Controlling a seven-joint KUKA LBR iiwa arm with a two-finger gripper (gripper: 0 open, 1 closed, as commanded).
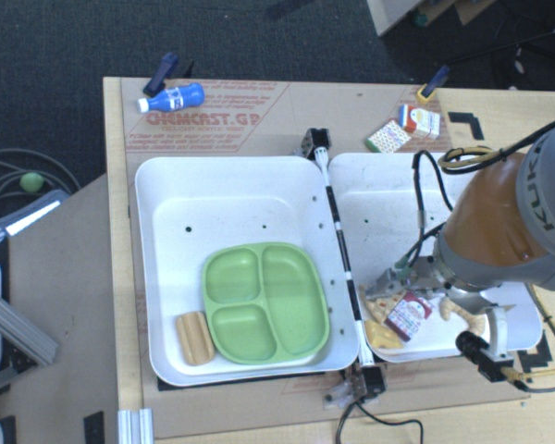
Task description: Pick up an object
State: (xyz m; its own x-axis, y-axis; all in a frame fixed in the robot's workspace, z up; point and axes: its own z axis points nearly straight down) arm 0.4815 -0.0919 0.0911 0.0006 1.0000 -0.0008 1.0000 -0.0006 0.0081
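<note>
Red-and-white packaging marks a small packet (408, 315) lying in the right bin (379, 192), near its front edge, beside pale yellow items (381, 333). The end effector (402, 280) is lowered just above it; how far it is opened cannot be told. The packet is judged light, crinkly and somewhat slippery, best taken across its narrow width.

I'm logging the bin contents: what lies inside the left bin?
The left bin holds a green divided plate with three bare compartments, and a tan wooden block lying beside the plate's left edge. Whatever is under the plate is covered.
</note>
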